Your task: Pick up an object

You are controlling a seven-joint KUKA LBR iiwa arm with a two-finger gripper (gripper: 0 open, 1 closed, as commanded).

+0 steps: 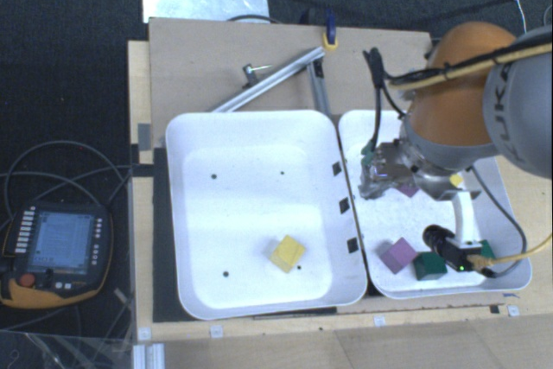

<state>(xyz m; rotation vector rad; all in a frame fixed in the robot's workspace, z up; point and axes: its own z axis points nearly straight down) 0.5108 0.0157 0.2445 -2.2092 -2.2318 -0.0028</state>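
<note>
At the far left of the frame a teach pendant (54, 255) is lying on the dark floor beside the bench, its cables looping around it. Moving right, the left bin (194, 138) is holding one yellow cube (288, 253), which is sitting in the lower middle of the frame, well apart from the arm. Above that bin a metal bar (270, 80) is resting at a slant on the bench board.

In the right bin (510, 276) the gripper (378, 177) is hanging low near the bin's upper left part, close to the divide between the two bins. A small purple piece (407, 189) is showing just beside it, partly hidden by the wrist; whether it is between the fingers I cannot tell, and whether they are apart or together I cannot tell either. Toward the lower right of the frame a purple block (398, 255) and a dark green block (429, 265) are lying side by side, nearly touching, untouched by the gripper.

Judgement: no object is visibly lifted. The pick appears to be at the approach or closing stage; a confirmed grasp and the lift are still outstanding.
</note>
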